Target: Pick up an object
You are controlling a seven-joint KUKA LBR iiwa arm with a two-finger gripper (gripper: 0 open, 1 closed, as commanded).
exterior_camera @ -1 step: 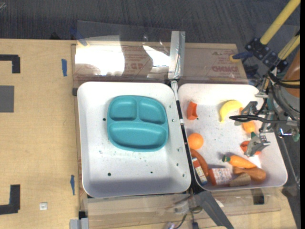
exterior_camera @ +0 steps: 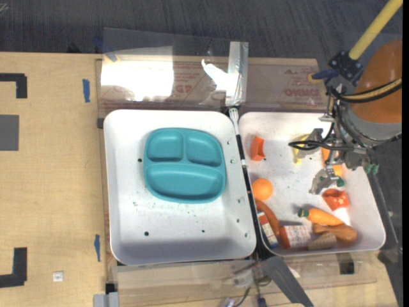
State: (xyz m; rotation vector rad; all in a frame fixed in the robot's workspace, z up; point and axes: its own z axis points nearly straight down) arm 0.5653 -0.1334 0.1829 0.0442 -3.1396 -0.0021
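My gripper [exterior_camera: 324,181] low in right bin [exterior_camera: 281,130], poised above red toy [exterior_camera: 337,199] for descent; grip state unclear, nothing visibly held; carrot [exterior_camera: 324,217] just beside, easy alternative

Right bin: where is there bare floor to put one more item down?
In the right bin, bare floor lies along the back wall and in the middle, between the orange ball and the gripper. The front edge is crowded: carrot, packet and other food lie together.
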